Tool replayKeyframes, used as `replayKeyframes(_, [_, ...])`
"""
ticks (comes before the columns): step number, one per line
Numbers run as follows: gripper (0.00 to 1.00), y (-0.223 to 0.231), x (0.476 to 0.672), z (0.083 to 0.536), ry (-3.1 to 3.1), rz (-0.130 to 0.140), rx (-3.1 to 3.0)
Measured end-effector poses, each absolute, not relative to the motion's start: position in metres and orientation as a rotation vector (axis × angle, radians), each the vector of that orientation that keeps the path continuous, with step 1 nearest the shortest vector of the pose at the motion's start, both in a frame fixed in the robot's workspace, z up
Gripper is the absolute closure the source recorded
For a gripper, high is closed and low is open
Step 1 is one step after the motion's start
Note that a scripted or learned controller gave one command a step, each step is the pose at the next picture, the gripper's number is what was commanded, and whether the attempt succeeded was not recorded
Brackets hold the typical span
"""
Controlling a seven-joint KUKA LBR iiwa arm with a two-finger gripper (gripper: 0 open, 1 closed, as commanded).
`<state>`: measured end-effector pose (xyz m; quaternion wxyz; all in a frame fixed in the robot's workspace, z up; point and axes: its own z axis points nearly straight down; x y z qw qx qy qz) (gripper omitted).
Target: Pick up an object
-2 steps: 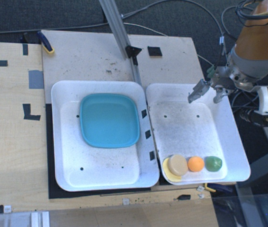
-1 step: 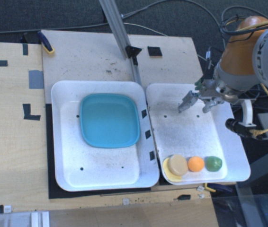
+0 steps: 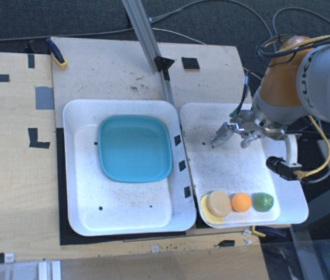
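My gripper (image 3: 233,140) hangs over the upper middle of the right bin (image 3: 211,168), fingers spread open with nothing between them. One finger (image 3: 220,136) points down-left and the other sits near the wrist. Along the bin's front edge lie a tan round object (image 3: 218,203) on a yellow piece (image 3: 206,212), an orange ball (image 3: 241,202) and a green ball (image 3: 263,201). These lie well below the gripper in the view, apart from it. A blue square plate (image 3: 134,148) rests in the left bin (image 3: 83,174).
A slanted metal pole (image 3: 147,37) runs from the top down to the seam between the bins. Cables loop behind the arm at upper right. A blue and yellow clamp (image 3: 56,52) sits at the bench's back left corner.
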<state>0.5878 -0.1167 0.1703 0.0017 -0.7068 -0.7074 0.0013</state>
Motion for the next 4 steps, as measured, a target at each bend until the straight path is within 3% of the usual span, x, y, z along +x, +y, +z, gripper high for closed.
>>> replayKeyframes(1, [0.00, -0.109, 0.591, 0.112, -2.219, 0.006, -2.217])
replayKeyframes(2, [1.00, -0.109, 0.593, 0.125, -2.222, 0.001, -2.220])
replayKeyframes(3, [1.00, -0.110, 0.595, 0.187, -2.224, -0.005, -2.224])
replayKeyframes(4, [1.00, -0.110, 0.595, 0.216, -2.223, -0.002, -2.222])
